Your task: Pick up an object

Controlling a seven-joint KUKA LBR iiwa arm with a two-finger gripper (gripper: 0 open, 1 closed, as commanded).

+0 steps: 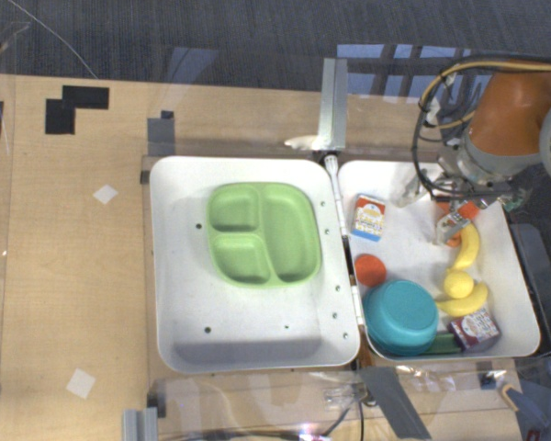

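Over right bin (pixel 523 274) | gripper (pixel 456 220) low above banana's (pixel 466 246) top end, finger state: cannot tell | step: approach, nothing visibly held | next: descend squarely onto banana, clear of lemon (pixel 457 285)

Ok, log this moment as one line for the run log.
arm: over right bin far end | gripper: above banana top | held: nothing seen | left bin: green tray

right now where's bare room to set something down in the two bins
Left white bin: bare floor along the front edge and left side of the green divided plate. Right white bin: crowded at the front by the teal bowl, yellow bananas and orange ball; small centre patch.
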